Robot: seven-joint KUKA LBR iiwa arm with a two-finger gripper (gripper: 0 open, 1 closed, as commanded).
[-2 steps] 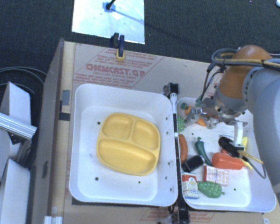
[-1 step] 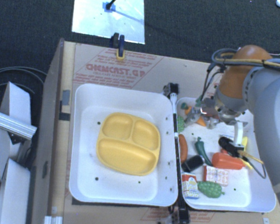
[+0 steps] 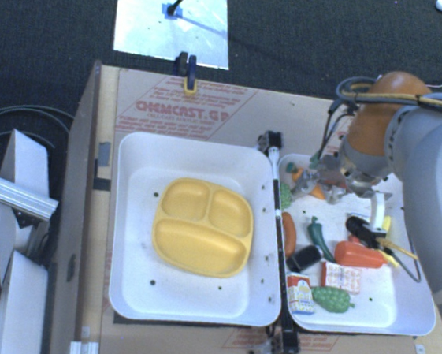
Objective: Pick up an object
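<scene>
Toy carrot (image 3: 359, 255) lying mid right bin (image 3: 412, 313), green pepper (image 3: 319, 237) just left of it, gripper (image 3: 333, 185) low at bin's far end, finger state impossible to tell.

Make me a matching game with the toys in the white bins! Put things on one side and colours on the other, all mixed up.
Things:
1. Divided plate in the left bin
2. Hot dog by the divider between the bins
3. Bumpy round toy at the front of the right bin
4. Small flat block beside the hot dog

Colours:
A. green
B. black
C. yellow
D. reddish orange

Pairs: 1-C, 2-D, 3-A, 4-B
</scene>
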